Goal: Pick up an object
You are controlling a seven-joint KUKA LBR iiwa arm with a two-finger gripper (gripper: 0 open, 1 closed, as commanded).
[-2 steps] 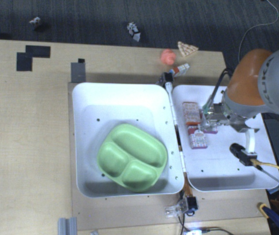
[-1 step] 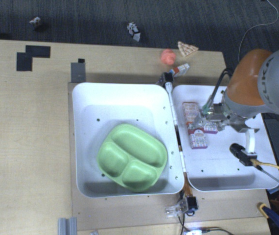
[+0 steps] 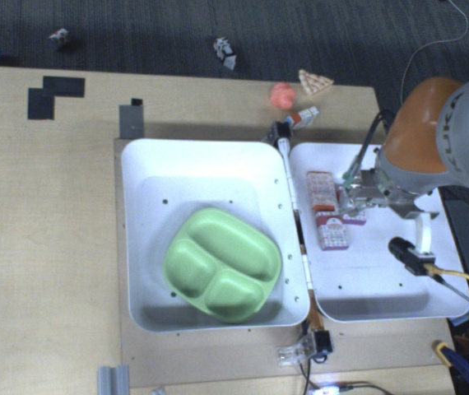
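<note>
In the camera view, the grey arm with its orange band (image 3: pixel 420 126) is reaching in from the right of the frame and hanging over the right bin (image 3: pixel 383 290). Its gripper (image 3: pixel 355 200) is sitting low at the centre right of the frame, just beside a small cluster of flat red-and-white packets (image 3: pixel 327 211) lying in the upper left part of that bin. Nothing is visibly sitting between the gripper's tips, and from this slanted angle the state of the end effector cannot be told, so it is not to be counted as gripping anything.

The left bin (image 3: pixel 148 175) is holding a green divided tray (image 3: pixel 222 262), lying upside-down or tilted toward the lower centre of the frame, well apart from the gripper. A pink ball (image 3: pixel 282 96) and a pizza-slice toy (image 3: pixel 315 81) are lying on the bench above the bins, out of play.

The likeliest target is the packet cluster. The risk is that the packets are lying flat and touching one another: a descent slightly off to their right edge is likely to close on air, or pinch one corner and let it slip. Pressing down could also push them toward the bin wall.
</note>
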